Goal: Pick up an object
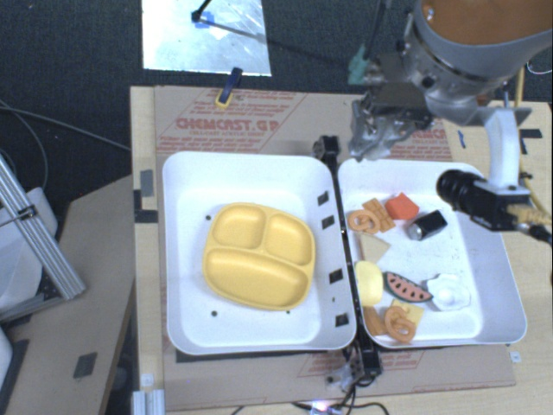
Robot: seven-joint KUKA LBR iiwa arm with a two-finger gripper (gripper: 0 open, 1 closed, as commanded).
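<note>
Grey gripper (pixel 377 142) above right bin (pixel 501 258) rim (toy food inside).

Right bin (pixel 501 314) crowded along left wall; right half bare. Yellow tray (pixel 257 255) fills left bin (pixel 186 318) middle.

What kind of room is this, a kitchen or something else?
Probably a robotics lab, not a kitchen: a grey robot arm hangs over two shallow white bins, holding a yellow divided plastic tray and small toy foods.
</note>
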